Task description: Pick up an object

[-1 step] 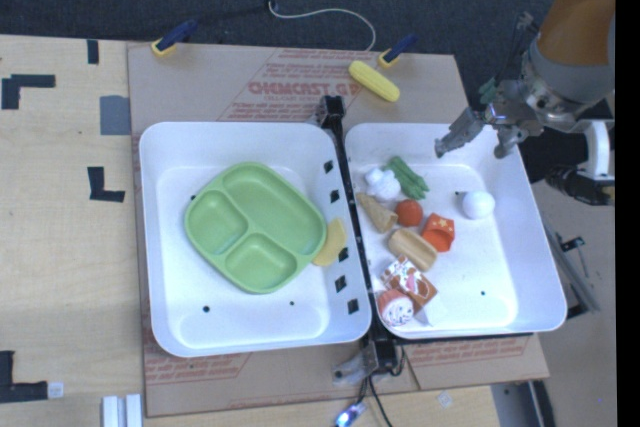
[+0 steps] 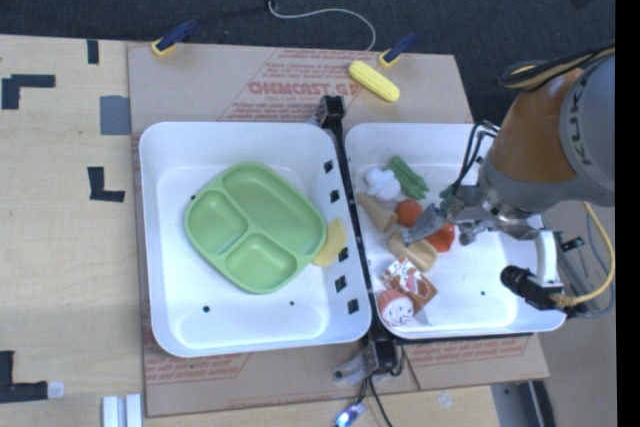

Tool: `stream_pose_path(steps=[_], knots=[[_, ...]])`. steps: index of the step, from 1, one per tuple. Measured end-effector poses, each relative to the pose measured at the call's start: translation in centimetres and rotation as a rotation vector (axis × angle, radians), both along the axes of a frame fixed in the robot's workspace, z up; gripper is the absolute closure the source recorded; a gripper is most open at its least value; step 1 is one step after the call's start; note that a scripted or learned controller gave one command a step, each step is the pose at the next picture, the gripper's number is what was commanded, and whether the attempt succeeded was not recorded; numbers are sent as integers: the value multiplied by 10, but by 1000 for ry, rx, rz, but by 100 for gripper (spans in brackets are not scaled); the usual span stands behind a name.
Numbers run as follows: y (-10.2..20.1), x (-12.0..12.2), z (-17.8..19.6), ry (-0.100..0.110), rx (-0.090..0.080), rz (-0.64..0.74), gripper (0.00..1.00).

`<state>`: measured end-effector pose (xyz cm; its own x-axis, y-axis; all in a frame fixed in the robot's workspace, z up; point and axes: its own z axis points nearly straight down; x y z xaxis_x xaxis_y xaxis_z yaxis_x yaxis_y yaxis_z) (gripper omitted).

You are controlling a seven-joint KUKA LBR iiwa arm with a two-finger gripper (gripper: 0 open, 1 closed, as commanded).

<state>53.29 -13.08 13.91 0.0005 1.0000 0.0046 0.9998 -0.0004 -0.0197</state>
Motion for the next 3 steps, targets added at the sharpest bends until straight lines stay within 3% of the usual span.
stream_pose_path(steps=[1, 2, 3], knots=[[30, -13, -53, -13, -2, 2, 0], [29, -12, -41, -16, -3, 2, 100], [97, 79, 51, -34, -3, 12, 100]])
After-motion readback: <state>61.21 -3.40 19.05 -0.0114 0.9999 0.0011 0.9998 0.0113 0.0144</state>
